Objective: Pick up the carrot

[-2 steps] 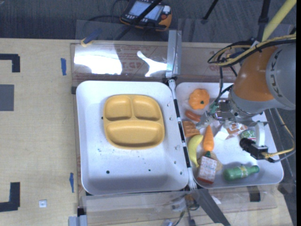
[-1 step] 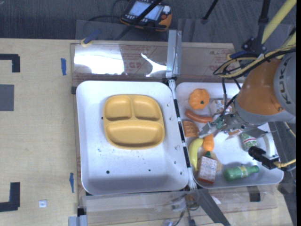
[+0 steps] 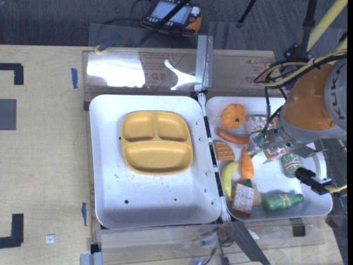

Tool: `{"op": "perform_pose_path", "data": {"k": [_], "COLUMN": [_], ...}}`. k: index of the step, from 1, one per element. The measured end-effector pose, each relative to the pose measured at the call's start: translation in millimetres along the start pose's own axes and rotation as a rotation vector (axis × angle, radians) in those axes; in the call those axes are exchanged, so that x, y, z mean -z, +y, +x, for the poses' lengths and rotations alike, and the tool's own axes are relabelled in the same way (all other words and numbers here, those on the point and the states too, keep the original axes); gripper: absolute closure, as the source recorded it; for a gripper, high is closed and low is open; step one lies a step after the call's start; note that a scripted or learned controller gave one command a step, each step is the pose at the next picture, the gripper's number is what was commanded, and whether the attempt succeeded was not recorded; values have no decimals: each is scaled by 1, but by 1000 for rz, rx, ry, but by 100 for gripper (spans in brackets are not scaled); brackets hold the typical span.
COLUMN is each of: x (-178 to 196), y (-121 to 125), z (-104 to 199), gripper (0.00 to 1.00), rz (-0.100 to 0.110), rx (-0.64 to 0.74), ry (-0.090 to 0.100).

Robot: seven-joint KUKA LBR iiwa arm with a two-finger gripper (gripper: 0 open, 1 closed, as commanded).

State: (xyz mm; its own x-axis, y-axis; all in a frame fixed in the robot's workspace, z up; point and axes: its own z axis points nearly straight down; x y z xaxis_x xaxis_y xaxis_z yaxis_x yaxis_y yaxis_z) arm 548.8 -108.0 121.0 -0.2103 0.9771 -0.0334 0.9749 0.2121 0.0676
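The carrot point(image 3: 246, 165) is seen in the right bin point(image 3: 320, 200), beside a banana point(image 3: 228, 179) and below a sausage point(image 3: 233, 137). The gripper point(image 3: 263, 141) is poised just above it; its state cannot be told.

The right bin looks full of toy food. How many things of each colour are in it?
Orange: 3, pumpkin, carrot, sausage
Yellow: 1, banana
Green: 2, bottle, can
Tan: 1, waffle
Brown: 1, packet
Total: 8

Orange carrot point(image 3: 247, 166) lying lengthwise, right bin.
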Motion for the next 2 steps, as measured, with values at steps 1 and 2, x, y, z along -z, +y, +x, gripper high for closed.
{"op": "perform_pose_path", "data": {"k": [1,2], "x": [-1,-16], "y": [-1,-2], "z": [1,0], "gripper": [0,0], "rz": [3,15], "rx": [1,30], "ry": [2,9]}}
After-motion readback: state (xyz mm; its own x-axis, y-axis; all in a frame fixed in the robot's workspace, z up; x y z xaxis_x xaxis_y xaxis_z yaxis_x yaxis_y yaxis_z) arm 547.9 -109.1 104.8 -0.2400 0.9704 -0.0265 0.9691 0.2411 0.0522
